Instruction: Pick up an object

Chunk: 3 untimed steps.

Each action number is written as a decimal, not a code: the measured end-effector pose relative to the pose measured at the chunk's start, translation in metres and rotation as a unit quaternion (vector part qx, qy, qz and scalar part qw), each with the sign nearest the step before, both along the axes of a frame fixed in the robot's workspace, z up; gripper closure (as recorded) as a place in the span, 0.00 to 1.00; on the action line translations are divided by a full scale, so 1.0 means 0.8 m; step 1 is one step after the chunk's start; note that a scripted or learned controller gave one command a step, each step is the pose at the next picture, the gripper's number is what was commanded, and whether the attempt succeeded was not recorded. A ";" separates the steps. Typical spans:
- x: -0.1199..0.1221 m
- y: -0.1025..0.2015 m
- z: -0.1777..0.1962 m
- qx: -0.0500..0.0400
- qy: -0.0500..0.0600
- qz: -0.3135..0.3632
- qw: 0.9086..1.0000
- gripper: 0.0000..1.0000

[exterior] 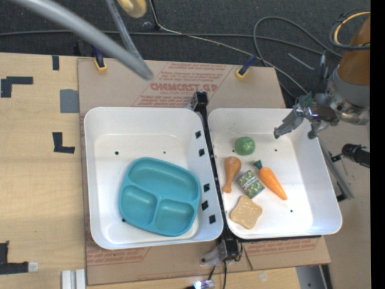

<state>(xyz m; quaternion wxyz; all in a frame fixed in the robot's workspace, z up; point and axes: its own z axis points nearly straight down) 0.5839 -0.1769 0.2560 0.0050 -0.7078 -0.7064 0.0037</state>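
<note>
— Orange carrot [274, 183] is lying in the right bin [319, 179], touching the green packet [250, 183], with the drumstick [231, 172] and the toast [245, 212] close by.

— Risk?

— Crowding: the fingers could be nudging neighbours and closing on nothing.

— And the gripper [299, 125]?

— It is hovering open near the bin's far right corner, the carrot well apart, nearer the camera.
</note>
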 end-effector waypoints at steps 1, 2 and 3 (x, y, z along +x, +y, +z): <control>0.003 0.001 0.008 -0.001 -0.006 0.002 1.000 0.00; -0.004 -0.011 -0.061 -0.001 -0.003 0.001 1.000 0.00; -0.001 -0.022 -0.127 -0.001 -0.003 0.001 1.000 0.00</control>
